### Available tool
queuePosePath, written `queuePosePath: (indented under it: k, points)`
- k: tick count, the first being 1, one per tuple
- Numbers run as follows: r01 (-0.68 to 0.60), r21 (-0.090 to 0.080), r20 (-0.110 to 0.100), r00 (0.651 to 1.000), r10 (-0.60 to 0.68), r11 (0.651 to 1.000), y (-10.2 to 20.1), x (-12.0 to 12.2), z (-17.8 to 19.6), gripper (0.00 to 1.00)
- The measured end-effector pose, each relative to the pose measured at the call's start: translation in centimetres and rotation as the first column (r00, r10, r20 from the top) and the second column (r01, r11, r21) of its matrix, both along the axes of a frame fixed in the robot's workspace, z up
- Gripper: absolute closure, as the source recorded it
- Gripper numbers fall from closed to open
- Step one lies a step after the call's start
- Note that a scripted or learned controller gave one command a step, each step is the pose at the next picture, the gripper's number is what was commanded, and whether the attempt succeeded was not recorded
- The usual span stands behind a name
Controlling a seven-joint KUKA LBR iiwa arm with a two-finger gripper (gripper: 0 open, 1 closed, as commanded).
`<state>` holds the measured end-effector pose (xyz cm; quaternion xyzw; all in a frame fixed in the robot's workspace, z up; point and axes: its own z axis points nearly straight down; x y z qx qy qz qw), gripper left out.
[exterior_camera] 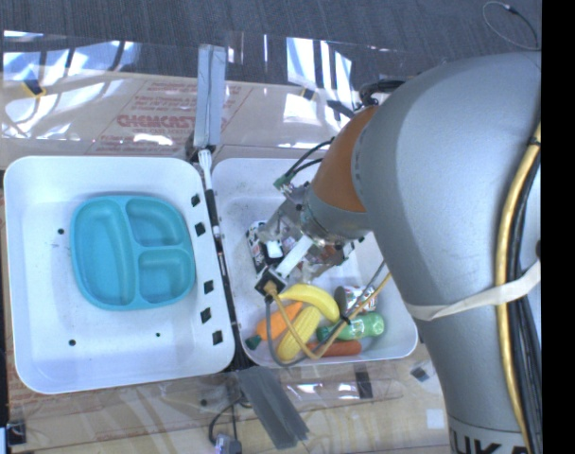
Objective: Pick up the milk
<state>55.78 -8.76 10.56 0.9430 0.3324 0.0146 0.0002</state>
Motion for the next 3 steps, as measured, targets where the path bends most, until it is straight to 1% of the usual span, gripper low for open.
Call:
queuePosePath:
  k: [1,2,3]
  points:
    - [0.032,-0.008,-0.023,0.999,-0.032,0.999,-1.1,6.8,1.3,0.0]
    - [-0.186,-0.007,-0.029,0.982,0.186,0.983,-8.3,7.9,2.0,0.0]
    - [-0.023,-0.011,-0.013,1.0,0.022,1.0,-0.3,8.0,0.0,0.0]
